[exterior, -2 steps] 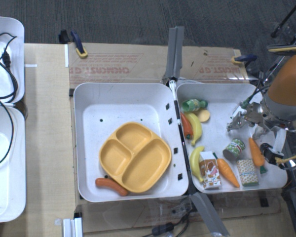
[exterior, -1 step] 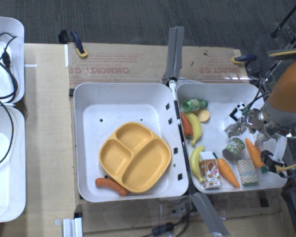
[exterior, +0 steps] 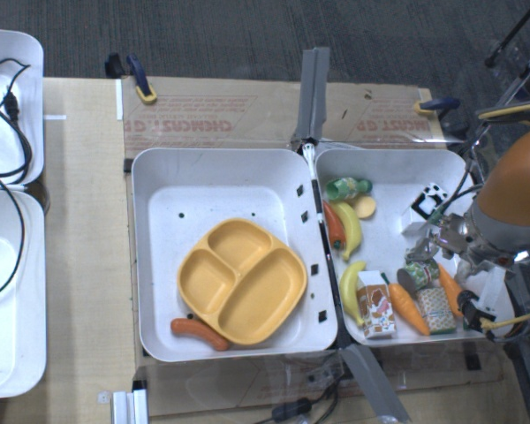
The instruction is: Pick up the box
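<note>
The box [exterior: 374, 303] is a small carton with a white top and a red and brown printed front. It lies near the front wall of the right bin [exterior: 397, 159]. On its left is a banana [exterior: 349, 285] and on its right a carrot [exterior: 408, 309]. My gripper [exterior: 421, 261] hangs low over the bin's right half, up and to the right of the box and apart from it. A dark green can-like object [exterior: 420, 276] sits right under the gripper. The arm's orange band [exterior: 512, 184] rises behind it.
The right bin also holds a green bottle [exterior: 347, 186], a red pepper [exterior: 334, 223], a second banana [exterior: 351, 229], another carrot [exterior: 450, 290] and a speckled packet [exterior: 435, 310]. The left bin [exterior: 159, 237] holds a yellow divided plate [exterior: 241, 281] and a sausage [exterior: 200, 332].
</note>
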`<state>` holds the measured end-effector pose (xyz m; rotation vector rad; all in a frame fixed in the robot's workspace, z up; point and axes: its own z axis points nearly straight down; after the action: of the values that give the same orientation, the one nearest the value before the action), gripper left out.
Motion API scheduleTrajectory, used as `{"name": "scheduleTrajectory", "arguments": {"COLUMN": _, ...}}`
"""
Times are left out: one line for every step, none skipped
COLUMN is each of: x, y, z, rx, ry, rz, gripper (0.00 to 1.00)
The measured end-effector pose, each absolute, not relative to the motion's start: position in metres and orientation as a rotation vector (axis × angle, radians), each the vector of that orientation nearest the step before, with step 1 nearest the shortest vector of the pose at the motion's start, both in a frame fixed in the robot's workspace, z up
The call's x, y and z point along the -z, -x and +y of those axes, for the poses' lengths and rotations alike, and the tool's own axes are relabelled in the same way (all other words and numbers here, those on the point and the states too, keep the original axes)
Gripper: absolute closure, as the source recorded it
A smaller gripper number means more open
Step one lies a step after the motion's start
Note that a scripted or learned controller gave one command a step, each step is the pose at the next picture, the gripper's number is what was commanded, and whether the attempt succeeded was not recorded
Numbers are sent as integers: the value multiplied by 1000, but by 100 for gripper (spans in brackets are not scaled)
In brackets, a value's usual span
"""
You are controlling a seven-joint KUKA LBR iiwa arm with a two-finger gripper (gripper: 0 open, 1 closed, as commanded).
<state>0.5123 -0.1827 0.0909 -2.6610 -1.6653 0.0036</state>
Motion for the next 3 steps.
{"name": "scheduleTrajectory", "arguments": {"x": -91, "y": -512, "z": -183, "rx": -3, "ry": 2661, "rz": -1665, "gripper": 0}}
{"name": "scheduleTrajectory", "arguments": {"x": -91, "y": -477, "z": -195, "rx": -3, "ry": 2699, "rz": -1602, "gripper": 0}}
{"name": "scheduleTrajectory", "arguments": {"x": -91, "y": -501, "z": -139, "rx": -2, "ry": 2746, "rz": -1525, "gripper": 0}}
